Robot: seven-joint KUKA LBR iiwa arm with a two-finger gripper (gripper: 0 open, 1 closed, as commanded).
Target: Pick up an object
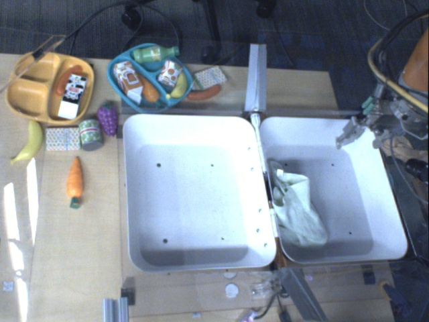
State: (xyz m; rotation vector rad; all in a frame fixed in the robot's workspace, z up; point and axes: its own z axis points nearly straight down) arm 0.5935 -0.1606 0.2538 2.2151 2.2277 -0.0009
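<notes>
In right bin (375, 200): crumpled white cloth (298, 210) against left wall. Tool (350, 134) above, state unclear. No legible writing.

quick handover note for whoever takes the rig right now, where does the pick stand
End effector: at the upper right edge of the right bin, raised, nothing seen in it; whether it is open or shut cannot be made out.
Job's thing: a crumpled white cloth lies in the right bin, against its left wall, apart from the end effector.
Left bin: nothing to pick seen in it.
Done: no pick yet.
Left: move over the cloth, descend, grasp, lift.
</notes>
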